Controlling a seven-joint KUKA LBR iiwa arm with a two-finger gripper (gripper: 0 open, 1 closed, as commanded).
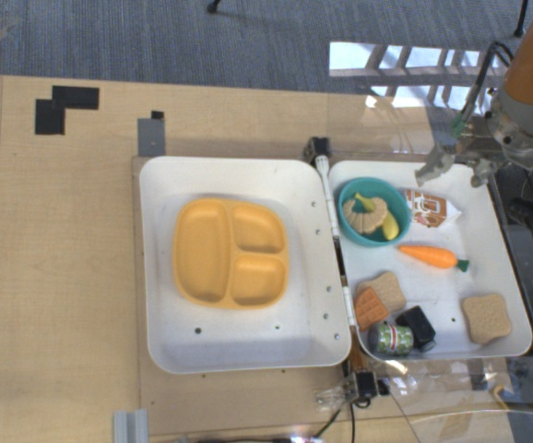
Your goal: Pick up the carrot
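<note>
The carrot lies flat on the floor of the right bin, near its middle, orange body pointing left and green tip to the right. Just up and left of it stands a teal bowl holding pale and yellow food pieces. Above the carrot, beside the bowl, lies a small white and red packet. Below it, a brown bread slice overlaps an orange waffle-like piece, with a green can and a black block at the bin's near edge. Another bread slice sits at the lower right. The left bin holds a yellow divided plate. The claw hovers over the right bin's far edge, well apart from the carrot, fingers spread and released, grasping nothing. Both bins rest on the wooden desk.
</note>
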